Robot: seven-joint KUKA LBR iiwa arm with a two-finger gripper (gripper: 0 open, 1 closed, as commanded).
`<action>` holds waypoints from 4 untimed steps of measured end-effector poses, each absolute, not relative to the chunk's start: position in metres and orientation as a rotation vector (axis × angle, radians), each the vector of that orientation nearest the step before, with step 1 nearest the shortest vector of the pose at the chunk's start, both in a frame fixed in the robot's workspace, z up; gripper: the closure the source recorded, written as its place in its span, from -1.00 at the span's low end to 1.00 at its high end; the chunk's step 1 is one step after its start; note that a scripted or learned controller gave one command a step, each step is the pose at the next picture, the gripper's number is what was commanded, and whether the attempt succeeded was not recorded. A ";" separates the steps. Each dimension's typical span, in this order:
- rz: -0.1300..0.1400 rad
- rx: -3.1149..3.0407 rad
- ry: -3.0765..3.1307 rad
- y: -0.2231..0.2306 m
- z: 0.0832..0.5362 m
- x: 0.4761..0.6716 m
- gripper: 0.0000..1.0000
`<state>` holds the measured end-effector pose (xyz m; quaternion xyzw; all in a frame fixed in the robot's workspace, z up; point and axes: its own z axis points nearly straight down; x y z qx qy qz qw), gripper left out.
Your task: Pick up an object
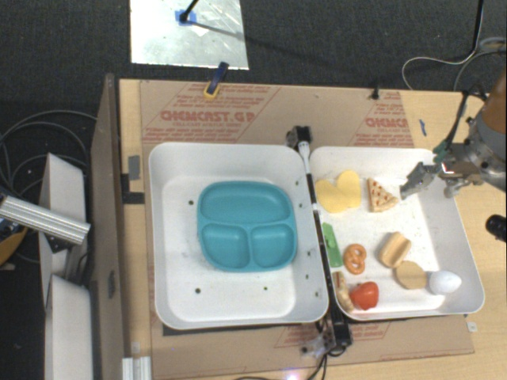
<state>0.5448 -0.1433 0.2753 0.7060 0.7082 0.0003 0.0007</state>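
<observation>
The right bin (451, 228) holds several toy foods: a yellow heart-shaped piece (339, 192), a pizza slice (382, 195), a pretzel (355, 258), a bread piece (394, 248), a tan block (411, 275), a white egg (444, 282), a red tomato (364, 294) and a green piece (331, 245). My gripper (415, 182) reaches in from the right, hovering over the bin's upper right part, just right of the pizza slice. Nothing shows between its fingers.
The left bin (178, 291) bears a teal divided plate (246, 225). Cardboard lies under both bins. Cables and a metal bar (43, 218) sit at the far left, a shiny sheet (188, 22) at the top.
</observation>
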 end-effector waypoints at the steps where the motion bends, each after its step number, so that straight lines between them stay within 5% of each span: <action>1: -0.007 2.227 2.226 -0.163 0.088 0.538 -1.00; 2: 0.007 2.209 2.222 -0.170 0.085 0.612 -1.00; 3: 0.009 2.206 2.227 -0.130 0.087 0.673 -1.00; 4: 0.000 2.221 2.220 -0.155 0.085 0.653 -1.00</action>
